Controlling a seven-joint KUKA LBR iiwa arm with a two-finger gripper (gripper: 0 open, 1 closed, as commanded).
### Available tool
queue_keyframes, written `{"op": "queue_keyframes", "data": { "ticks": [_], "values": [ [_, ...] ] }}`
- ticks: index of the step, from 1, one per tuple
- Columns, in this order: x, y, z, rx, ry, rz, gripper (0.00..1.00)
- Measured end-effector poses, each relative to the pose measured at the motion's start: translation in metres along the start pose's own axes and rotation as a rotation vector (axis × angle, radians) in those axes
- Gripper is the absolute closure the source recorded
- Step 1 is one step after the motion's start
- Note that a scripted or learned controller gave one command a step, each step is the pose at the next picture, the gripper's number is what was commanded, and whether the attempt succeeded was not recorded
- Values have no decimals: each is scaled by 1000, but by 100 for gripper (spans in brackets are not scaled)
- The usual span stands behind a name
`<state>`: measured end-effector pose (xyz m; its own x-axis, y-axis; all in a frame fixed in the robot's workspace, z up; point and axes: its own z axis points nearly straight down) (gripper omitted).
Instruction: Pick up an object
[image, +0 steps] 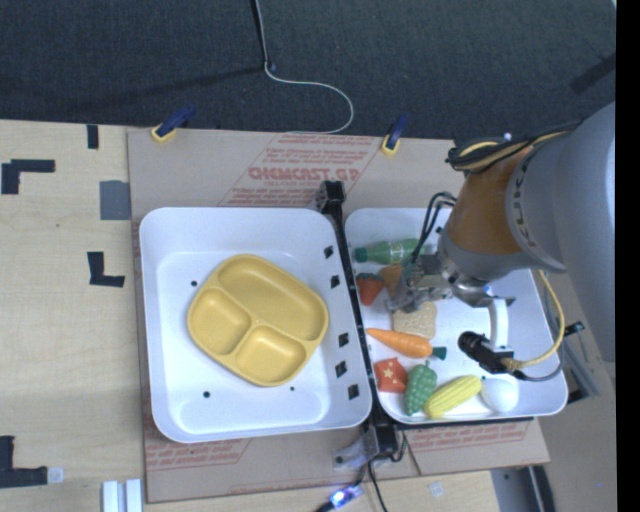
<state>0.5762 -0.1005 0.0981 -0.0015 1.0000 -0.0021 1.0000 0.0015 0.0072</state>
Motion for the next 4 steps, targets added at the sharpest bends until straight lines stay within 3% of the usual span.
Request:
{"op": "queue_keyframes", "data": {
  "ticks": [3, 4],
  "values": [
    [1, -4, -128, 5, 2, 0, 100],
    [21, 47, -120, 6, 2, -4, 100]
  ]
}}
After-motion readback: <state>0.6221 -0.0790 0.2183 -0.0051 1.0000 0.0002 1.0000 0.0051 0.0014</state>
